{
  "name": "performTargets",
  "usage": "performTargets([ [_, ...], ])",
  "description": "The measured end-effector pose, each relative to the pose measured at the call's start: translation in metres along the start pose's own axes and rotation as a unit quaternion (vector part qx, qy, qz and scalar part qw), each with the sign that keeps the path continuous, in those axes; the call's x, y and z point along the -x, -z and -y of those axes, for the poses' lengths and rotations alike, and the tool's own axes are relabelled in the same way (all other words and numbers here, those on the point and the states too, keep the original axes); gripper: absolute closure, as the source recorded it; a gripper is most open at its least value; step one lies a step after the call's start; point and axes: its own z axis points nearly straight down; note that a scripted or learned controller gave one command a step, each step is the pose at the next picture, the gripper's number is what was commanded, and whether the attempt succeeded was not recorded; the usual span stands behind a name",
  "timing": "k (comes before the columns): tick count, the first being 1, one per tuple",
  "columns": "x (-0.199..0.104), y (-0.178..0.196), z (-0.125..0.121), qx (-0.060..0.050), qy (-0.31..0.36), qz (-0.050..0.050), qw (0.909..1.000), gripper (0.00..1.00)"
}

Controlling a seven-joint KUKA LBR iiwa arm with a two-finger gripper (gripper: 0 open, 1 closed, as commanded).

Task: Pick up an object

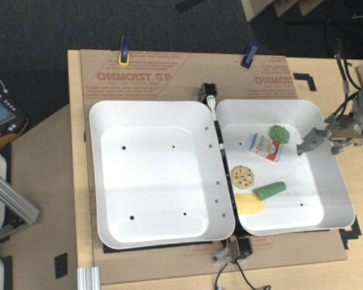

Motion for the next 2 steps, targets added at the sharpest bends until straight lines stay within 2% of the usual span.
performTargets([
  [1,-0.031,0.210,-0.064,0.008,0.003,0.003,1.0000,0.00],
  [2,0.027,0.321,-0.047,0.007,-0.002,0.004,1.0000,0.00],
])
